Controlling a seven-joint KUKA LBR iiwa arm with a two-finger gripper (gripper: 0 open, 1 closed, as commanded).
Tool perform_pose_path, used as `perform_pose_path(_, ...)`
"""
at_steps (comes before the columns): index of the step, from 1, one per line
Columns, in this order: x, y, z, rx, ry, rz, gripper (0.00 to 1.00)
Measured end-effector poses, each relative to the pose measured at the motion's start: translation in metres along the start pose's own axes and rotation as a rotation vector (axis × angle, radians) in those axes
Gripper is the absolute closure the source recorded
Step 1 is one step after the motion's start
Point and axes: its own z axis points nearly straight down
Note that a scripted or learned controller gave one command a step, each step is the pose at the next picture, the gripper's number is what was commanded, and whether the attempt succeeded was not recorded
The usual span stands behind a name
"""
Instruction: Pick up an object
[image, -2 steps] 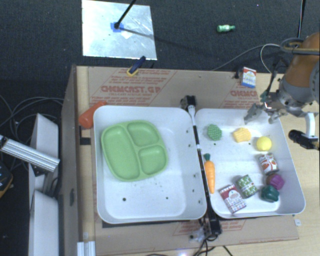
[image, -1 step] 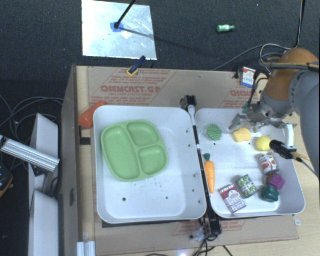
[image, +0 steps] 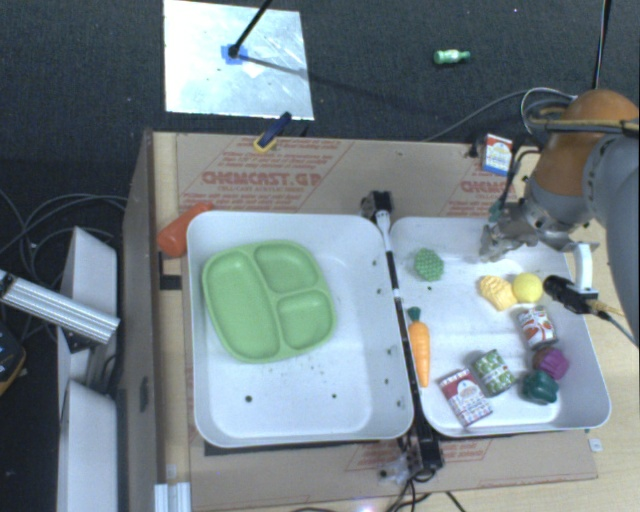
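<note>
My gripper (image: 497, 246) hangs over the far right part of the right bin (image: 455, 238), just above the bin floor, with nothing seen between its fingers. Close below it lie a yellow corn-like toy (image: 496, 292) and a yellow lemon (image: 527, 288). A green round toy (image: 429, 264) sits to the gripper's left. Further toward the front are a small can (image: 533, 327), a purple toy (image: 551, 362), a dark green pepper (image: 539, 388), a green box (image: 492, 371) and a red and white carton (image: 466, 395). An orange carrot (image: 419, 347) lies by the divider.
The left bin (image: 230, 410) holds a green divided plate (image: 268, 299). An orange object (image: 174, 232) lies outside its far left corner. A small carton (image: 497, 155) stands on the cardboard behind the right bin.
</note>
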Motion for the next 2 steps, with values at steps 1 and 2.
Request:
perform_pose_path(1, -0.0264, -0.0681, -0.096, 0.001, 0.0, 0.006, 1.0)
perform_pose_path(2, -0.0255, -0.0684, -0.0947, 0.003, 0.001, 0.006, 0.0)
